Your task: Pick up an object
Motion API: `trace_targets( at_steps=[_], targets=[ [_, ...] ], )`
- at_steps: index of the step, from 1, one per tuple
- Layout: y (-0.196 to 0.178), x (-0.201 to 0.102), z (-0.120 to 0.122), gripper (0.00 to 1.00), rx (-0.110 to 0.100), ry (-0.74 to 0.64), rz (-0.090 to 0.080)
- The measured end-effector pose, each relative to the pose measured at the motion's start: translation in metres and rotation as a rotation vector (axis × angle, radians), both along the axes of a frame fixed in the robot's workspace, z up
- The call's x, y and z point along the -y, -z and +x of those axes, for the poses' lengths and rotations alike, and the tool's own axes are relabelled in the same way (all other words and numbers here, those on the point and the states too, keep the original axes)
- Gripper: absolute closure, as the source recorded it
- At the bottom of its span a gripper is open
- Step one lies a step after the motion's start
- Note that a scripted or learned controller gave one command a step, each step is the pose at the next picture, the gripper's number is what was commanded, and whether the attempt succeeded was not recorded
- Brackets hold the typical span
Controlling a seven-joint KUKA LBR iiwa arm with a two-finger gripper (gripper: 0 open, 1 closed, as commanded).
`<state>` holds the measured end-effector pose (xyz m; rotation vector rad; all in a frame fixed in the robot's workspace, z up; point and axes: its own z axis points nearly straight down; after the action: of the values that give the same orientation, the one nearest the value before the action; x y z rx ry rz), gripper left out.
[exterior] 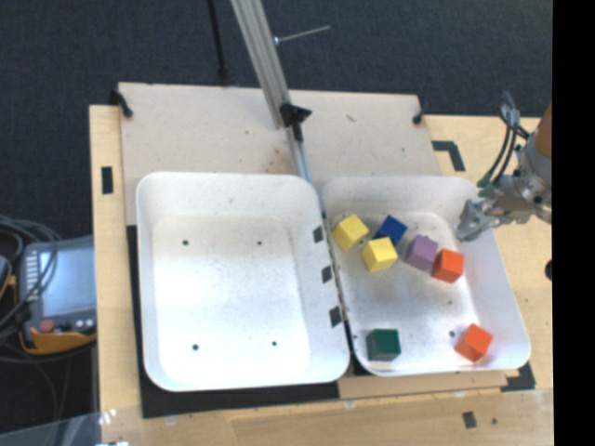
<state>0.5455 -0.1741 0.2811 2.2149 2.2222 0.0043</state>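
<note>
The right bin [493, 295] holds several small cubes. Two yellow cubes [350, 232] [379, 254] lie near its upper left, with a blue cube [392, 229] just behind them. A purple cube [422, 252] touches an orange cube [448, 265]. A second orange cube [474, 342] lies near the lower right corner, and a dark green cube [383, 344] sits at the lower left. My gripper [471, 221] hangs over the bin's upper right rim, right of the purple and orange cubes, with nothing visibly between its fingers.
The left bin [149, 249] lies beside the right one. A slanted aluminium post [265, 54] rises from behind the bins' joint. A cable [216, 21] crosses the dark floor behind, and a control pendant [56, 291] lies left of the bench.
</note>
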Motion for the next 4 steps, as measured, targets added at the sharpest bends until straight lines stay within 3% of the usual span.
trace_targets(
  at_steps=[2, 4],
  targets=[
    [0.008, -0.102, -0.011, 1.0, -0.003, -0.005, 0.002],
    [0.012, -0.212, 0.003, 1.0, -0.003, -0.004, 0.001]
  ],
)
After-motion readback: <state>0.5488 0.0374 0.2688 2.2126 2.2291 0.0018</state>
